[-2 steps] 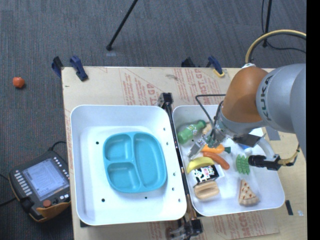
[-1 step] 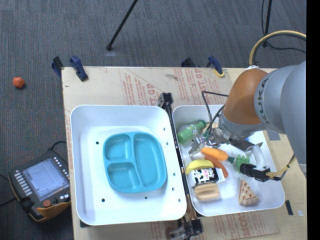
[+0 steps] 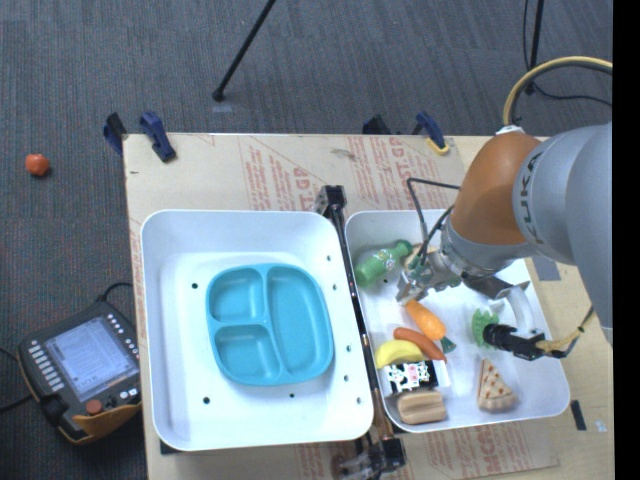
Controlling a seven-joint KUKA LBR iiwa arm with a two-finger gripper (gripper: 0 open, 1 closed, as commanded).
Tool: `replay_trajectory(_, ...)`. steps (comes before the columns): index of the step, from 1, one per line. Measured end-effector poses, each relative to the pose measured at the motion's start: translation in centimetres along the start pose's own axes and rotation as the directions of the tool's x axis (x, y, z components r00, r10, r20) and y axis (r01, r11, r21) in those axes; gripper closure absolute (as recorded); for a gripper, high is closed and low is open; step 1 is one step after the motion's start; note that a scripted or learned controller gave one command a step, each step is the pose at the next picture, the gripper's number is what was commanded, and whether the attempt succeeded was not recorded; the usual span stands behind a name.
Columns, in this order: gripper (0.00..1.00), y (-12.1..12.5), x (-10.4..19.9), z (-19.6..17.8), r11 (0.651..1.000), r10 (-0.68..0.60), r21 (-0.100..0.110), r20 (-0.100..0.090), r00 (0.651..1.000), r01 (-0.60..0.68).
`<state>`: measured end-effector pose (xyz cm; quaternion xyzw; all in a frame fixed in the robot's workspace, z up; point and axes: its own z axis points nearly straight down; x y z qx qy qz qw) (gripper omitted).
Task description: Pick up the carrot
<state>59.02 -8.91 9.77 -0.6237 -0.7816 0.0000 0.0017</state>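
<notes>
Camera view: carrot (image 3: 426,320) lies in right bin (image 3: 553,393), just below gripper (image 3: 420,282); grip state cannot be told. Same bin: banana (image 3: 397,352), green vegetable (image 3: 377,263), bread (image 3: 419,407), pizza slice (image 3: 493,387). Left bin (image 3: 170,268): blue divided plate (image 3: 269,324).

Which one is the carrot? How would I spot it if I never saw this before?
Look in the right-hand white bin, just below the end effector. The carrot is the small orange cone lying at a slant near the bin's middle. Beside it are a yellow banana and a redder sausage-like piece.
</notes>
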Motion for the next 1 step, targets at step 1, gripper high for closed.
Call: replay_trajectory(1,1.00,-0.07,3.36,-8.99,0.971,0.241,-0.001,0.001,0.971,-0.241)
